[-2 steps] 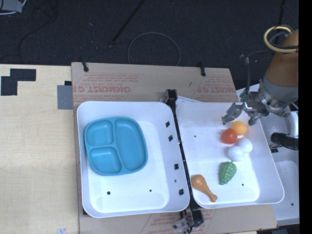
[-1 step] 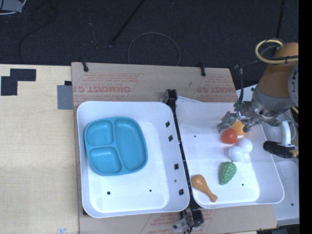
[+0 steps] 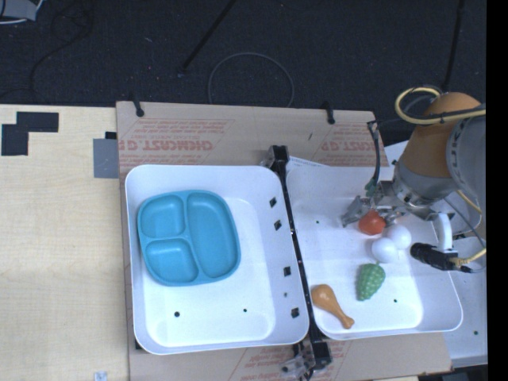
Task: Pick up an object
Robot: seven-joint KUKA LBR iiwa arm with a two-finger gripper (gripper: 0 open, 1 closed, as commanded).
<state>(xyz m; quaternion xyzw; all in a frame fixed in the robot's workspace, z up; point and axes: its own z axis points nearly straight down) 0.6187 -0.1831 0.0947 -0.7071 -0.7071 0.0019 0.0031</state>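
Red tomato-like object point(image 3: 371, 224), small, round and glossy, lies in the right bin point(image 3: 333, 324), in its upper right part; we take it as the piece nearest the tool point(image 3: 367, 209). It sits directly under the tool's metal parts, touching or nearly touching them, and we cannot tell whether it lies between the fingers or merely below them. Whether the tool is apart or together we also cannot tell, since the grey wrist and cabling crowd that spot. Just below and right of the red piece we see a white object point(image 3: 390, 244) made of two rounded lobes, touching or almost touching it. Below that lies a green, bumpy, cone-shaped piece point(image 3: 369, 281) resembling a bunch of grapes, its narrow end pointing down. Further left, near the bin's front edge, lies a tan drumstick-shaped piece point(image 3: 331, 304), tilted with its thin end toward the lower right. The arm point(image 3: 468, 153) enters from the right, with an orange band point(image 3: 432, 145) above the wrist. In the left bin point(image 3: 198, 332) we note a blue divided plate point(image 3: 188, 236) with three compartments, lying flat in the upper left part. Both bins rest on a cardboard sheet point(image 3: 238, 137) on the bench point(image 3: 55, 252).
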